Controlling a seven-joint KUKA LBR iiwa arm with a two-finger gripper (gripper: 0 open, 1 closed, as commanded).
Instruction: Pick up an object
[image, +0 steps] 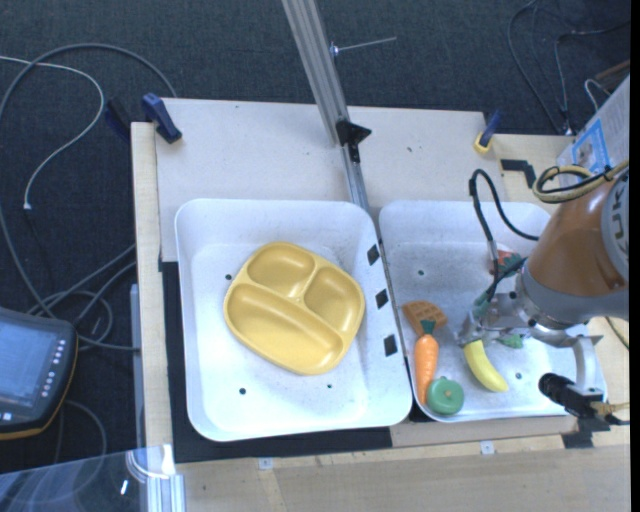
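Observation:
The right bin (440, 235) holds several toy foods near its front edge. An orange carrot (426, 365) lies lengthwise beside a yellow banana (486, 368). A green round fruit (445, 396) sits in front of the carrot, and a brown bread-like piece (423, 316) lies behind it. My gripper (484, 326) hangs low over the bin, right at the banana's far end. Nothing is visibly lifted off the bin floor.
The left bin (200, 300) carries a yellow divided plate (294, 306) at its middle. A metal post (330, 90) rises between the bins at the back. My grey and orange arm (585, 260) covers the right bin's right side, with black cables (490, 215) looping behind it.

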